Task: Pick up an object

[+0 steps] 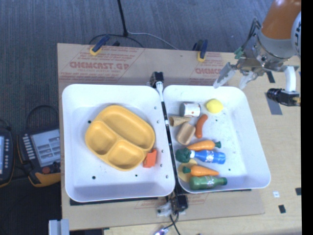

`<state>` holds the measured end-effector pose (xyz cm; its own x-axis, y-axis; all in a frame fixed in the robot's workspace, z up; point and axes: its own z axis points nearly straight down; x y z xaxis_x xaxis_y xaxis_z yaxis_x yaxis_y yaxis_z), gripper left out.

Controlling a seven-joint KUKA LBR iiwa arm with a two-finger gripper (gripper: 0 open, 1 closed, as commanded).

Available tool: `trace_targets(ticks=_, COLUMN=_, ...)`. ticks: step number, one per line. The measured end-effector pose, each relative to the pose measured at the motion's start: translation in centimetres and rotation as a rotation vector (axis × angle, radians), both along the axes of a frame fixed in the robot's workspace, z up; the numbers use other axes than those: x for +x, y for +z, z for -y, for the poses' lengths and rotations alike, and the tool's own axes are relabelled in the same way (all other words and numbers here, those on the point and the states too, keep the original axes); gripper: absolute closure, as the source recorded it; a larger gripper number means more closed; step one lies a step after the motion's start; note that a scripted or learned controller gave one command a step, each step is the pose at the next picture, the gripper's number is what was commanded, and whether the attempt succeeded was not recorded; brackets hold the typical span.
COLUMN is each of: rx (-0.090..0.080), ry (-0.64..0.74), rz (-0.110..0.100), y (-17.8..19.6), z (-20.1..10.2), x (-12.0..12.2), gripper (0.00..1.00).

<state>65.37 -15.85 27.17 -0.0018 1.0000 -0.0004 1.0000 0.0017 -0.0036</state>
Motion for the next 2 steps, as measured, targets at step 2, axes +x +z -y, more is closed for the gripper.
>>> trace_targets(ticks=2, rx=0.0, ry=-0.018, rz=0.001, y=-15.1, z=-5.2, x=-2.5, gripper=0.0)
